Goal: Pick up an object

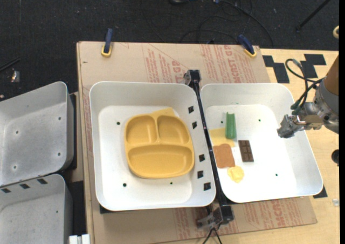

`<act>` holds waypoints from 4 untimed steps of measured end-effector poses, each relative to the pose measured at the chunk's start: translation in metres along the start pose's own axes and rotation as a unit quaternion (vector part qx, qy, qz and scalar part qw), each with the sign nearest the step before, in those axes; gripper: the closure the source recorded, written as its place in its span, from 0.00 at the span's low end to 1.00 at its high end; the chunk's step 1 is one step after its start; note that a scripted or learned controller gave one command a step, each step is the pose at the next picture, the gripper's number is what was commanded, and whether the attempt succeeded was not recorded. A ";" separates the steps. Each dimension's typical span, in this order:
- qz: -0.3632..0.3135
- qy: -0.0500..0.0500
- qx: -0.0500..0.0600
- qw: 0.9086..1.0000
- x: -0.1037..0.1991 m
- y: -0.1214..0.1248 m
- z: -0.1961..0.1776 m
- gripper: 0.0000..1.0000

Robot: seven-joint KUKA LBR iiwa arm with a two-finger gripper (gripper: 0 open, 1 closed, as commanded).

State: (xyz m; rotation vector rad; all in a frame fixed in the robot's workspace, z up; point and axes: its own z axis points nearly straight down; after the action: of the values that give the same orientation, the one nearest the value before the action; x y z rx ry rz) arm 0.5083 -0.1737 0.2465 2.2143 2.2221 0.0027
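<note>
Tool (285,129) over right bin's (302,175) right side, grip state unclear, apparently holding nothing

A bench top of brown cardboard (156,62) is seen, printed with red lettering. Two shallow white bins are set directly on it, side by side and touching along a black divider: the left bin (105,129) and the right bin (291,167). At the far edge, the cardboard is held by two clamps, a left clamp (107,43) and a right clamp (247,46).
</note>
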 end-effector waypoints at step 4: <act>-0.002 0.001 0.001 1.000 0.197 0.064 0.011 1.00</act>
State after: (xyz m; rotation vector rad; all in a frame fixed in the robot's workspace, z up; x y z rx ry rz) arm 0.5716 0.0234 0.2353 2.2128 2.2281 0.0025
